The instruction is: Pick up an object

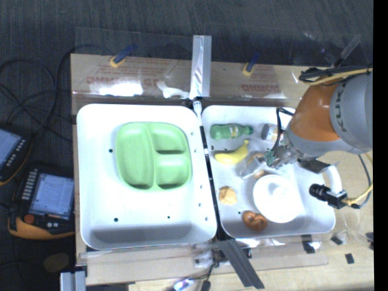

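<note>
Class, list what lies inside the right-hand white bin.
Right bin: green bottle, banana, white bowl, brown fruit, tan lump, and the gripper. The arm covers whatever lies beneath it.

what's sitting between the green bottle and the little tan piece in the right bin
In the camera view, a yellow banana lies between the green bottle and the tan piece, close under the bottle.

grey arm (339, 120), wrist angled downward

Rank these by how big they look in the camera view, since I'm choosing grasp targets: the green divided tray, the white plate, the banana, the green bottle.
1. Green divided tray, clearly largest.
2. White plate.
3. Green bottle and banana: they look about alike, so I won't separate them.
</note>
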`<action>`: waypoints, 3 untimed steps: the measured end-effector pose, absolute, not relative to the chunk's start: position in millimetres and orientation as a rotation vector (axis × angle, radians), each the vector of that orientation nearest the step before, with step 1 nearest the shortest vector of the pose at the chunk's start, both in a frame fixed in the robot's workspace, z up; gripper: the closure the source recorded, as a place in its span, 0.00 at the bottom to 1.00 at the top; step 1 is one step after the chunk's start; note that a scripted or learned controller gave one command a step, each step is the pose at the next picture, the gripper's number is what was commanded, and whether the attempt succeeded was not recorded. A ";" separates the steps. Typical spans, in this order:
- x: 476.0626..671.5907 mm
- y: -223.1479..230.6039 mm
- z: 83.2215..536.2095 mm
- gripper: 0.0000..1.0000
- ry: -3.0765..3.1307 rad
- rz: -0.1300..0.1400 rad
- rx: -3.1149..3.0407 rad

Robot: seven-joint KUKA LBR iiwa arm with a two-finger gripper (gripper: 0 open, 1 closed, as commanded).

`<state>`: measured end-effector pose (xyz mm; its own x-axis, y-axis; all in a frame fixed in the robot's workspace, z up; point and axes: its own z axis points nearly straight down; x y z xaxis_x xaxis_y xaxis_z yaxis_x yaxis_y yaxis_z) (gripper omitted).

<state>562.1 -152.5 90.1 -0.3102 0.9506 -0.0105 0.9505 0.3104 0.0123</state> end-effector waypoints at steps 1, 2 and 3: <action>619.0 -117.4 89.1 0.00 2.088 0.006 2.333; 619.1 -117.5 99.1 1.00 2.089 0.001 2.330; 648.5 -71.7 193.6 1.00 2.089 -0.005 2.345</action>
